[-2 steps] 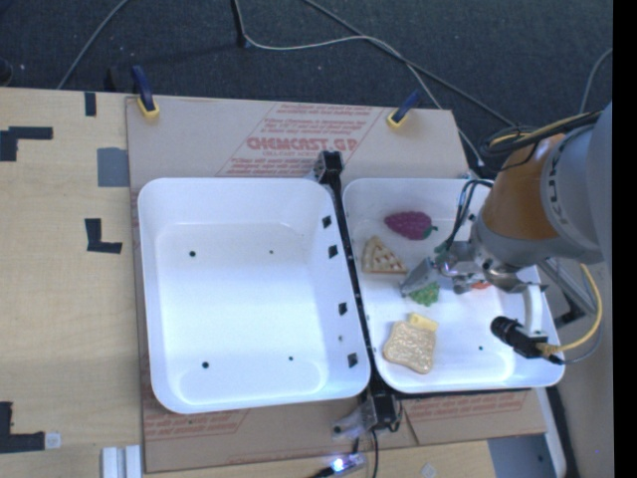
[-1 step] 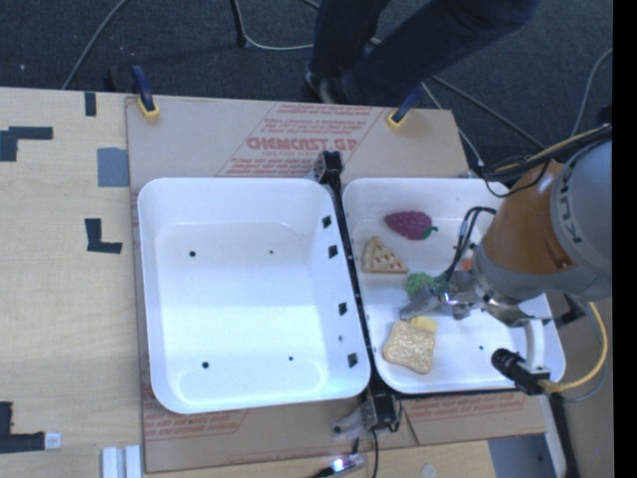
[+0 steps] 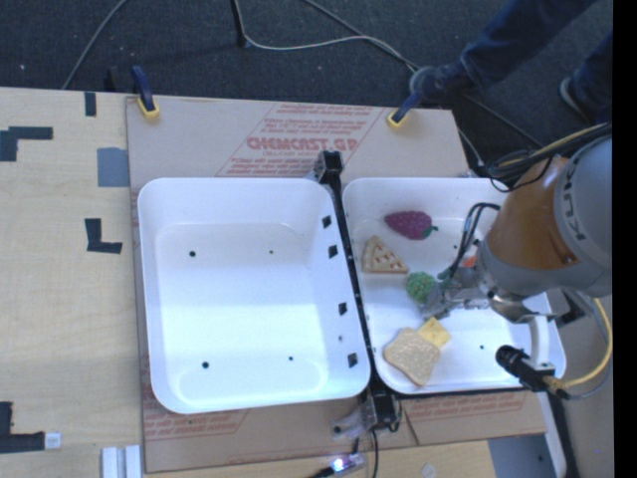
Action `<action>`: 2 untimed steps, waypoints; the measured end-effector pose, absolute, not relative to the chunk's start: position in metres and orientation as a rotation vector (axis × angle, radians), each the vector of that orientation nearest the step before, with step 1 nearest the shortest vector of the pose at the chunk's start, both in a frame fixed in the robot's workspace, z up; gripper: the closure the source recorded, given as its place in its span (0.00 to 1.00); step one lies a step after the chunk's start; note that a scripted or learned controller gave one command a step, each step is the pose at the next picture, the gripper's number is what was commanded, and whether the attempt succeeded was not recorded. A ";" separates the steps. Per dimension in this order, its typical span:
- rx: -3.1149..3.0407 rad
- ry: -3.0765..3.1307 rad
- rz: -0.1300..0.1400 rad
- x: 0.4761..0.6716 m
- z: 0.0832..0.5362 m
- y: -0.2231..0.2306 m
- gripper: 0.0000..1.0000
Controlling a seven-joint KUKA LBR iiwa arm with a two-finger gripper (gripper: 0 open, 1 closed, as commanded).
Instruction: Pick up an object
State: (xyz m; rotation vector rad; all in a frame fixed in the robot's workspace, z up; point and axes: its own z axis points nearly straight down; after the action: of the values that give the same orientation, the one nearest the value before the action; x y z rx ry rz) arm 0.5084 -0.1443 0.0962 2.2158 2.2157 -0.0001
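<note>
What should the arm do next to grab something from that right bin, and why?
Probably ease the gripper slightly toward the green broccoli-like piece, then down over it. The gripper sits in the right bin just beside that piece, with the yellow wedge and bread slice lying below, so the green piece looks nearest.

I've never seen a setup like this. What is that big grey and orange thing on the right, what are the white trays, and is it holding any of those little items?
The picture comes from one camera fixed above a bench, looking down at a slant. The grey machine with the orange band is a robot arm reaching in from the right. Its gripper, a two-finger claw, is low over the right shallow white bin. That bin contains toy foods: a purple grape-like bunch, a tan waffle wedge, a green broccoli-like lump, a small yellow cheese-like block and a beige bread slice. The left white bin sits beside it. The gripper is near the green lump and yellow block, but I cannot tell whether it holds anything.
</note>
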 end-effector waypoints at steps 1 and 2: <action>2.213 2.227 0.001 0.591 0.086 -0.115 1.00; 2.218 2.224 0.005 0.590 0.086 -0.115 0.00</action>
State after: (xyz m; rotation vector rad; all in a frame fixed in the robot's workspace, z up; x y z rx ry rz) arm 0.5895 -0.1147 0.0862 2.2183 2.2240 0.0051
